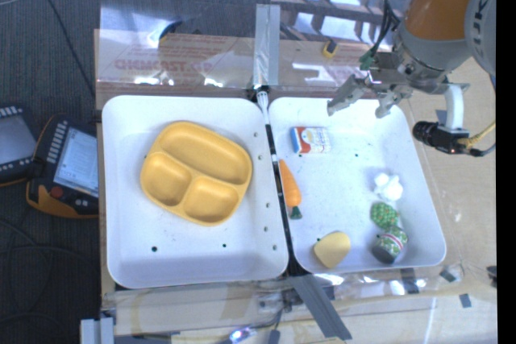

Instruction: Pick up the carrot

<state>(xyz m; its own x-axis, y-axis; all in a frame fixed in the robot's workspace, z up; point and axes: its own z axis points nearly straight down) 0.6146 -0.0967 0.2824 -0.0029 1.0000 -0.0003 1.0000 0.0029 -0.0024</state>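
Since nothing is between my fingers yet: the job is hardly begun.
My pincer: spread wide, holding nothing, up over the far edge of the right bin.
Carrot: lying by the right bin's left wall, well apart from me.
Done: I think nothing.
Left: reach over, go down, squeeze, lift.

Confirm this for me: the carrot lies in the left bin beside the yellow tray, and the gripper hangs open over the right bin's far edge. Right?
Not quite. The camera view shows the carrot in the right bin, along its left wall, not in the left bin with the yellow tray. The gripper does hang open over the right bin's far edge.
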